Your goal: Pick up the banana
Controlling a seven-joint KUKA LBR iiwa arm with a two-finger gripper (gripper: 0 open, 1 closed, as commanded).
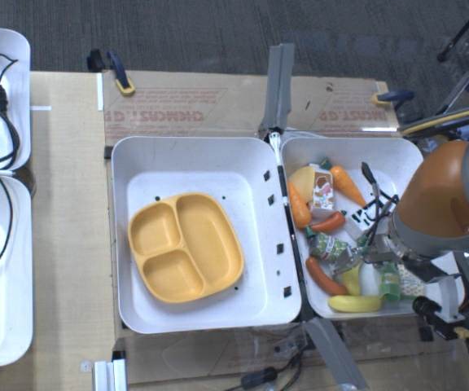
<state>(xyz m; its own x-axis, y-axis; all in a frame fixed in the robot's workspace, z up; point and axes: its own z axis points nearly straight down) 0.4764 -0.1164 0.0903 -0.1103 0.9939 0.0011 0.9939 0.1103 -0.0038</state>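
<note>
The banana [354, 303] lies flat along the near wall of the right bin [300, 243], beside a red pepper [325, 277]. The gripper [363, 256] hangs over the toy pile just above it; whether it is open or closed cannot be told. The banana lies apart from it, ungrasped.

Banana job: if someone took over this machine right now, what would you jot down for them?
Gripper: low in the right bin, among the toy food; whether it is open or shut cannot be seen.
Banana: lying at the near edge of the right bin, just below the gripper, not lifted.
Left bin: holds a yellow plate.
Done: arm is over the pile.
Left: grasp the banana and lift it.
</note>
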